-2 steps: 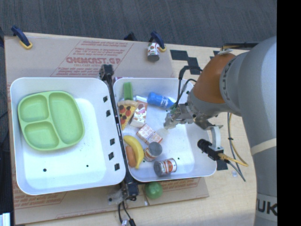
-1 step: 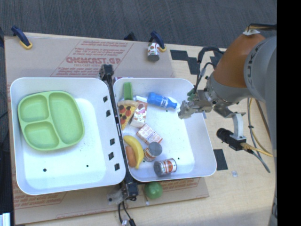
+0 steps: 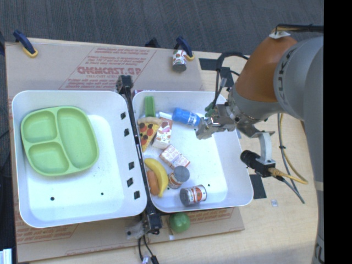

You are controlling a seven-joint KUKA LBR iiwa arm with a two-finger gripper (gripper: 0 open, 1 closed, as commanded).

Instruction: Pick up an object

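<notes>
Claw [image 3: 208, 126] low in right bin [image 3: 234, 172], can't tell if clenched. Blue bottle [image 3: 185, 117] w/ white cap lies flat, just left of claw.

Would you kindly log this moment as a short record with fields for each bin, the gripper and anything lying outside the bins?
left bin: green divided plate
right bin: blue bottle, banana, pizza slice, can, small cartons
gripper: low over right bin, beside blue bottle; grasp not visible
outside bins: green ball at the bench's near edge
</notes>
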